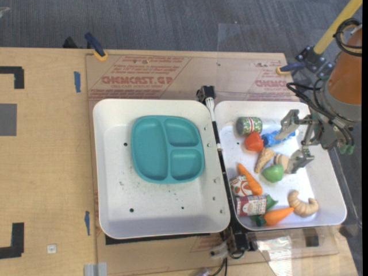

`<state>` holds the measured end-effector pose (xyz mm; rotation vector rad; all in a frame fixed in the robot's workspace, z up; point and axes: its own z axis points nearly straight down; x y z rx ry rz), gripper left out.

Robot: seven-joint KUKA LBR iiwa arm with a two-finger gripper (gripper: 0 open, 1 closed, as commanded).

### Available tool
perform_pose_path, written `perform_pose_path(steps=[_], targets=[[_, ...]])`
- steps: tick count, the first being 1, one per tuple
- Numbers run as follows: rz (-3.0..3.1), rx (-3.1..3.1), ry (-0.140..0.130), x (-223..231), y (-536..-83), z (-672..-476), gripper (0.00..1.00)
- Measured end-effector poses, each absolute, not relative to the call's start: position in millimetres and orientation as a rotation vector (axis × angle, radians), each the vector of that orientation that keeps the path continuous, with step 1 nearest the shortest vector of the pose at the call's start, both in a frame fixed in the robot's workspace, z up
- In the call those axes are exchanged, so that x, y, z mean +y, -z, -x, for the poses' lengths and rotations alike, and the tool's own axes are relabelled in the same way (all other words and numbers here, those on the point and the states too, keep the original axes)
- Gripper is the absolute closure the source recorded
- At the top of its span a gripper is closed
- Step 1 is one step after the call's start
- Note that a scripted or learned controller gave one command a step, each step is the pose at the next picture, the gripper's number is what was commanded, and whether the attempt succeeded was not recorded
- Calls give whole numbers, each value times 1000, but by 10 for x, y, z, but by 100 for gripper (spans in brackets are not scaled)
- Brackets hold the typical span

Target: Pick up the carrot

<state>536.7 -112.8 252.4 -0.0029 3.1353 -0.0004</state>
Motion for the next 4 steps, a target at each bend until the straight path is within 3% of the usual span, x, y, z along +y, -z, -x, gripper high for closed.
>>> perform_pose_path(steps=[1, 2, 3, 4], targets=[[18, 3138, 4, -1123, -1216, -5161, 0], [391, 3083, 12, -1464, -978, -4950, 0], [-272, 3108, 15, -1138, -932, -4948, 0], [-505, 3083, 31, -1069, -922, -5349, 0]])
